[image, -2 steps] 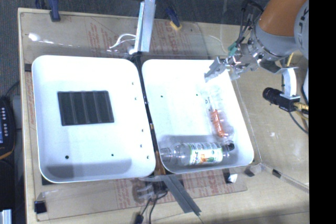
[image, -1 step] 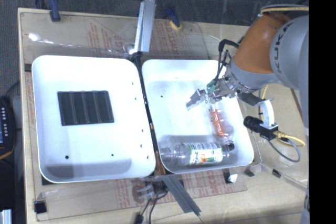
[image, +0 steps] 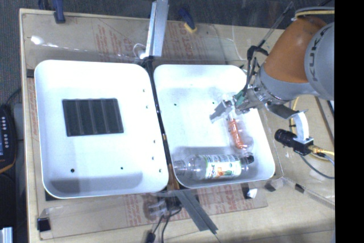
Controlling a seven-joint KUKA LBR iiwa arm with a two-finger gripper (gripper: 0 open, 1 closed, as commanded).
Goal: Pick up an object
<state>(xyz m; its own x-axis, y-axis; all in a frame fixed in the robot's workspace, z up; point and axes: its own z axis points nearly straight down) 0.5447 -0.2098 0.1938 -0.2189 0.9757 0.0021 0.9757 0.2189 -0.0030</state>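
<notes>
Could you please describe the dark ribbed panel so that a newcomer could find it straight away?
Start at the left white bin, the one farther from the arm. The dark ribbed panel lies flat on its floor, toward the far left part. It is a black rectangle with lengthwise ridges, unlike the clear bottle in the right bin.

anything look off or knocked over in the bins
Nothing spilled or broken. In the right bin, the clear bottle lies on its side along the near wall, and a small orange-tinted item lies just beyond it. The left bin holds a dark ribbed rectangle, lying flat and square.
</notes>
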